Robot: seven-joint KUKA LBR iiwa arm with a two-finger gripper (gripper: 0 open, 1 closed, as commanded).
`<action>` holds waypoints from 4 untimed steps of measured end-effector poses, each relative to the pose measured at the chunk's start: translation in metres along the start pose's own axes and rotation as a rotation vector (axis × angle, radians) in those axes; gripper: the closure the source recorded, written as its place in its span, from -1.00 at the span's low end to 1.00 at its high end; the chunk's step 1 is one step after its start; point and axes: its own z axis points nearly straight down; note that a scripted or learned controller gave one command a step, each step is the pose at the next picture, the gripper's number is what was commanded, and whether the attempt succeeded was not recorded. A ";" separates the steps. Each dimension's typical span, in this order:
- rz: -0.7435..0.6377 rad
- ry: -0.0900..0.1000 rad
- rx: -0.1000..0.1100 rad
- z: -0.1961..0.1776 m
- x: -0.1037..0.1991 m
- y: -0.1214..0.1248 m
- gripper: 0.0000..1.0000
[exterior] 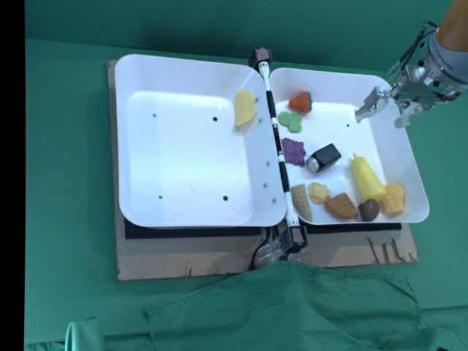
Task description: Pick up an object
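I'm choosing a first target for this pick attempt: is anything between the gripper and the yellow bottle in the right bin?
Nothing visible lies between them. The gripper hovers open over the right bin's upper right rim, and the bin floor from there to the yellow bottle is bare. The waffle-patterned piece crowds the bottle's lower end.

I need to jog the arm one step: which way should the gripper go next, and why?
Probably left and down into the right bin. The gripper hangs open over that bin's far right rim, holding nothing, and the yellow bottle below it looks like the nearest target.
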 end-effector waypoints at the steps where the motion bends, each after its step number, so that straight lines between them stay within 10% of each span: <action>1: 0.003 -0.002 -0.003 -0.011 -0.001 0.001 1.00; 2: -0.006 0.003 0.008 0.080 0.051 0.010 1.00; 3: 0.009 -0.002 0.006 0.087 -0.020 -0.064 1.00; 4: -0.003 -0.002 -0.002 0.155 -0.030 0.008 1.00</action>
